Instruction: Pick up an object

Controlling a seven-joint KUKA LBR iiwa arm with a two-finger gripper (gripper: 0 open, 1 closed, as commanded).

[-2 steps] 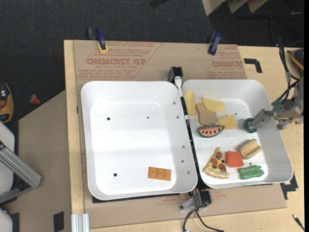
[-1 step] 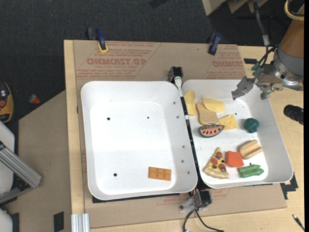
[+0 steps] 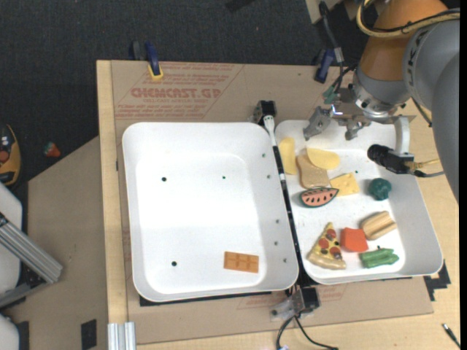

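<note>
While we are looking down at the bench, we are seeing the grey arm (image 3: 430,49) reaching in from the right, with its orange band (image 3: 398,28) up near the top corner. Its gripper (image 3: 336,126) is hanging over the far end of the right bin (image 3: 427,232), and the two fingers (image 3: 315,125) are spread apart with nothing between them — the hand is let go and is grasping no toy.

We are finding most of the toy food lying in that right bin. A yellow piece (image 3: 287,155) is sitting by the left wall, near the gripper. Just beside it a pale yellow slice (image 3: 325,157) is resting partly on a brown bread slice (image 3: 312,173). A watermelon slice (image 3: 319,196) is lying just below the bread, and a cheese wedge (image 3: 348,184) is touching it on the right. A dark green ball (image 3: 379,189) is sitting farther right. Near the front edge we are seeing a pizza slice (image 3: 327,249), a red block (image 3: 354,240), a tan bread roll (image 3: 378,224) and a green veggie (image 3: 379,257) — all close together.

Over in the left bin (image 3: 146,195), an orange waffle-like cracker (image 3: 241,262) is lying alone near the front wall.
</note>
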